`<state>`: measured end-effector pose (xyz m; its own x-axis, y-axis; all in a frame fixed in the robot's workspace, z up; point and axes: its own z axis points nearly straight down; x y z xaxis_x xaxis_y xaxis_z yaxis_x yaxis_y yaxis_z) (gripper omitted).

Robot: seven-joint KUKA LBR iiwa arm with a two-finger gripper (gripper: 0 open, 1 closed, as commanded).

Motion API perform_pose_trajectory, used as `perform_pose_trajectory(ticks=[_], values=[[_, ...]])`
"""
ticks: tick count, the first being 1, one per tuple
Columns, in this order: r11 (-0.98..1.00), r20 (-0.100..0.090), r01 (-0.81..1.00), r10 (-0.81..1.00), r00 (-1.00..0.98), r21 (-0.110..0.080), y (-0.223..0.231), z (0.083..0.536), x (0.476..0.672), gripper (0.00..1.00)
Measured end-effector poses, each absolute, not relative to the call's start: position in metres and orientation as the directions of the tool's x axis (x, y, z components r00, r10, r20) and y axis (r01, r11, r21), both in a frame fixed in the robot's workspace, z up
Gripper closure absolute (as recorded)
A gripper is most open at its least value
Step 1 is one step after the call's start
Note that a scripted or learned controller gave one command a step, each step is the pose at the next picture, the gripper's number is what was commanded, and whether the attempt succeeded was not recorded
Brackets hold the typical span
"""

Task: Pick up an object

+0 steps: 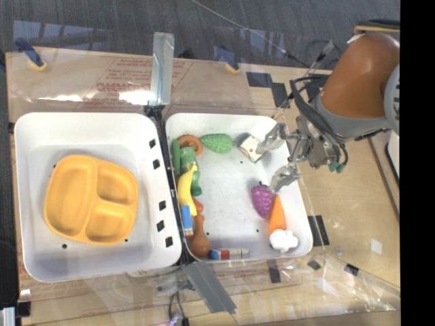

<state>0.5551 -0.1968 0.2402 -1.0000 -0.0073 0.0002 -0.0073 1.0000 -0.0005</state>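
My gripper point(279, 157) hovers over the right side of the right bin point(224, 202), open, with nothing between its two fingers. One finger point(274, 136) is next to a small beige block point(248, 147). The other finger point(285, 177) is just above a purple grape bunch point(262, 200). Below the grapes lie an orange carrot point(276, 212) and a white piece point(283, 240). A green leafy toy point(216, 143) rests at the bin's far edge.
Along the right bin's left wall lie an orange ring point(189, 143), green pieces point(184, 159), a yellow toy point(187, 183), a brown piece point(198, 242) and a small tube point(228, 253). The left bin point(41, 250) holds a yellow divided tray point(90, 199).
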Motion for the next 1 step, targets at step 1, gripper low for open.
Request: perform_pose_trajectory(ticks=[1], values=[[0.984,0.006,-0.177,-0.177,-0.984,0.004,-0.2082,0.0995,0.5425,0.0]])
